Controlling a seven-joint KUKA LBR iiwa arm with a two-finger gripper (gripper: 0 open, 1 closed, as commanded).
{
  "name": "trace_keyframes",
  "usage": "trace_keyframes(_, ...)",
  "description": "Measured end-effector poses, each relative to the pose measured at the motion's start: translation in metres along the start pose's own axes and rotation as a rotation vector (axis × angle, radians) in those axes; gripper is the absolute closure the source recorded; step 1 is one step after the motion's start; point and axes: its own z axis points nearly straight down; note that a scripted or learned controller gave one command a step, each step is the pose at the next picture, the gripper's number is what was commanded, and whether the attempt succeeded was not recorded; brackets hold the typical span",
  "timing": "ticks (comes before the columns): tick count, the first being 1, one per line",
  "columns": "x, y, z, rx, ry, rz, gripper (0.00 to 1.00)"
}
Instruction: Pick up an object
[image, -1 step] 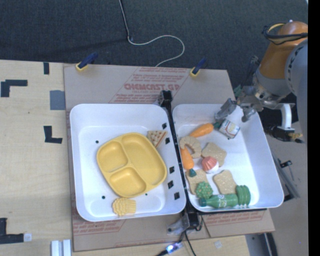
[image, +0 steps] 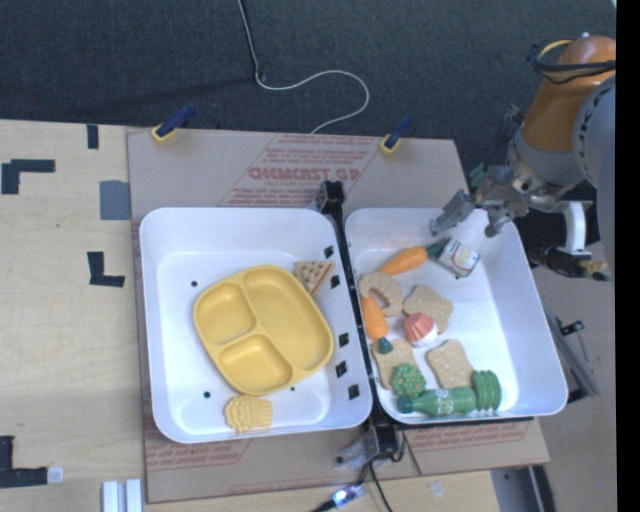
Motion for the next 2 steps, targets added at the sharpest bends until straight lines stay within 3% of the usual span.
trace_keyframes(1,0.006,-0.002,0.063,0.005,0.000,-0.001,0.00)
trace_keyframes(2,0.003,0.004,0.077,-0.022,-0.010,0.000,0.00)
